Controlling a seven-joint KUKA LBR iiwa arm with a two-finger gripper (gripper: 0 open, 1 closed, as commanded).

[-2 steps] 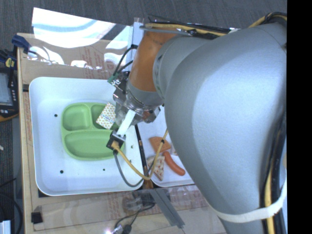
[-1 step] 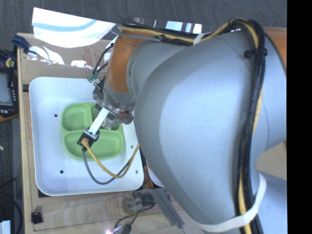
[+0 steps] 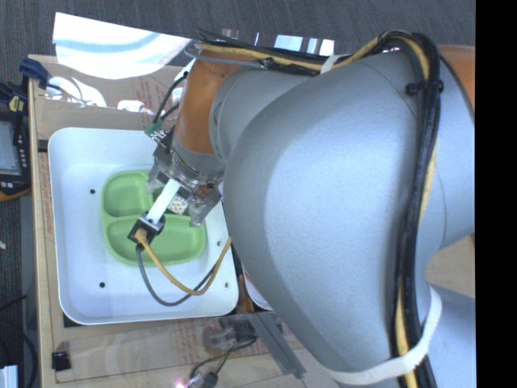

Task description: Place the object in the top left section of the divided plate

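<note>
A green divided plate [image 3: 129, 221] lies in the left white bin [image 3: 69, 241], a little left of the bin's middle. My gripper [image 3: 182, 203] hangs over the plate's right side, close above its upper right part. A small pale speckled piece [image 3: 180, 207] shows right at the gripper; whether it is held or resting on the plate is unclear. The grey arm with its orange band [image 3: 198, 111] covers the plate's right edge and everything right of it.
Yellow and grey cables [image 3: 174, 285] loop from the wrist down over the bin floor in front of the plate. A black device [image 3: 11, 153] and small tools sit off the bench's left edge. White and blue paper [image 3: 113, 48] lies behind the bin.
</note>
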